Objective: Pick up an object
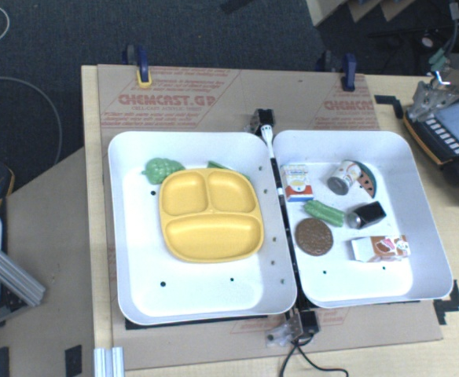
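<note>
Right bin point(418, 210) holds the candidates: brown disc point(313, 236) at its seven o'clock, green pod point(324, 212) just above, black cylinder point(366, 214) at centre, spaced apart, seemingly for easy grasping. Yellow divided tray point(211, 214) fills the left bin point(131, 234). Gripper state: cannot tell.

Your desk point(96, 210) is a tan board with red print. Two shallow white bins sit directly on it, touching along their inner edges: left bin point(135, 273) at 9 o'clock, right bin point(418, 265) at 3. Two blue-handled clamps at the 12 o'clock edge: one point(141, 63) left, one point(348, 69) right.
</note>
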Available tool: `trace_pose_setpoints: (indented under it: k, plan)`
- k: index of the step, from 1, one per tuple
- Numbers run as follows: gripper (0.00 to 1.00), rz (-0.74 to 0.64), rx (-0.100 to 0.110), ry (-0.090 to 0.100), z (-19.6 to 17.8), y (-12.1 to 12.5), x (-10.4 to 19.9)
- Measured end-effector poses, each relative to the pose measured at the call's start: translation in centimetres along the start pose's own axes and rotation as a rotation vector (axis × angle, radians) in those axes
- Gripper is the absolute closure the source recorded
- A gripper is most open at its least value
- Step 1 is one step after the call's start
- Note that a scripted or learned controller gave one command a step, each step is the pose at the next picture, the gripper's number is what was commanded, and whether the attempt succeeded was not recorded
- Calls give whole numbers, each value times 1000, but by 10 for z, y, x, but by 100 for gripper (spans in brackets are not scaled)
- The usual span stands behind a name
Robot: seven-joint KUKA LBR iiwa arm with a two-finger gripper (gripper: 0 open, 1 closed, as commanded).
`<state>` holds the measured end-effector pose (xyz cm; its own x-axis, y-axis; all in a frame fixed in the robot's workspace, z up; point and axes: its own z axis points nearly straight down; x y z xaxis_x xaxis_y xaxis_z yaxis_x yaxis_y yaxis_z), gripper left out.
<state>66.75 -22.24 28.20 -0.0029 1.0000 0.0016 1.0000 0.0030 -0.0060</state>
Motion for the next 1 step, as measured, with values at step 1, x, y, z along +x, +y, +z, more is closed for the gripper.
trace_pose_setpoints:
  k: [1]
  plan:
    - [100, -1, 2, 2, 34, -47, 62]
